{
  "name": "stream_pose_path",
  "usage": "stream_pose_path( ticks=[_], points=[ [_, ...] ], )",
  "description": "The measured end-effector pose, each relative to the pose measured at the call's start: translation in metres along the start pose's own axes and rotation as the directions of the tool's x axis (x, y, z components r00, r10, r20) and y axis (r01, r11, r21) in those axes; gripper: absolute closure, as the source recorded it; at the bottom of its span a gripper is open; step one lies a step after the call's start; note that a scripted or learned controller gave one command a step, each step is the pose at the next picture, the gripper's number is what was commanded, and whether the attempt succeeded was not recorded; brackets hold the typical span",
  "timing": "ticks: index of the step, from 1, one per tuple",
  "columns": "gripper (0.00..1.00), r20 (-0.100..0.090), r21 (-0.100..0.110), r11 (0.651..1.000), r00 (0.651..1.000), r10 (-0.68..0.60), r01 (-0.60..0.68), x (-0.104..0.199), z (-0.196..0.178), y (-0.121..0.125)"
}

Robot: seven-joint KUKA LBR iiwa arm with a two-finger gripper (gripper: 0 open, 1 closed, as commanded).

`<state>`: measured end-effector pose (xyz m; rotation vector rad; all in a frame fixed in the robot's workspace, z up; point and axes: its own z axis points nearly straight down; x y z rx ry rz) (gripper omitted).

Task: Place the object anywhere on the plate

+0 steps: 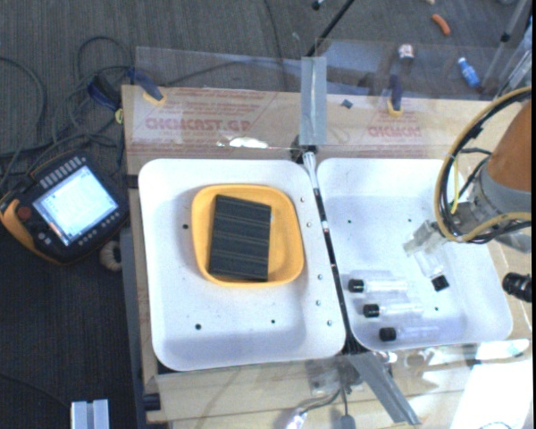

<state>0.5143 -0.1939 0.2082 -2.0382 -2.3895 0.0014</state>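
Camera view, single entry.

Left bin (161, 329), centre-left of frame: white, shallow. Holds a yellow plate (290, 239), squarish with rounded corners, set slightly above the bin's middle.

Dark block (241, 237): flat, rectangular, charcoal-black, ribbed with lengthwise grooves, matte. Lying flat on the plate, inside its rim on all sides, long axis running top to bottom of frame and turned a little clockwise. Yellow margin visible all round, narrowest at the lower edge.

Right bin (375, 204), centre-right of frame: white. Contains three clear capped pieces (380, 286) with black ends, grouped near its lower edge, and a small black bit (439, 282) just to their right.

Arm (505, 195), right edge of frame: grey, with looped yellow-and-black cables (447, 186). Gripper (426, 239) pale and translucent, over the right bin, well apart from plate and block, nothing seen held. Jaw state: cannot tell, outline too blurred.

Step in hand, as judged: placement apparently complete, block at rest on the plate. Done well by keeping the gripper high and clear of the left bin, avoiding any nudge to plate or block, and steering wide of the capped pieces below.

Teach pendant (67, 208), left of frame, on the floor, screen lit.
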Motion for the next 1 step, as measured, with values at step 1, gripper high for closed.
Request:
stream_pose_path(
  ticks=[1],
  points=[
    [0.00,0.000,0.000,1.000,1.000,0.000,0.000,0.0000,0.0000,0.0000]
  ],
)
